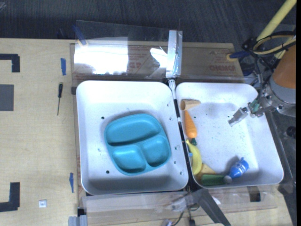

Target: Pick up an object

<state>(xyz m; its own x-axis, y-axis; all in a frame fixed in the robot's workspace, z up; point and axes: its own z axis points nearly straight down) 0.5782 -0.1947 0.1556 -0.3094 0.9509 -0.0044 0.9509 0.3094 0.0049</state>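
- Objects for picking: I see 4 loose items in the right bin (263,140), all toward its left wall and near edge.
- Carrot (190,125): orange, lying lengthwise beside the bin's left wall, with a tan wedge-shaped piece (189,103) just beyond its far end.
- Banana (195,158): yellow, curved, just nearer to me than the carrot, along the same wall.
- Green item (212,179): dark green, lying along the near edge, next to the banana's lower end; I cannot identify it further.
- Blue item (238,169): small, blue with a pale end, touching or just beside the green item's right end.
- Gripper (236,117): I read it over the right bin's far right part, well apart from all 4 items, with nothing between its fingers. I cannot tell whether the fingers are apart or together.
- Arm (284,79): enters from the right, orange band visible at the frame edge.
- Left bin (89,102): holds 1 blue tray (136,143) with 3 compartments, lying flat at the centre.
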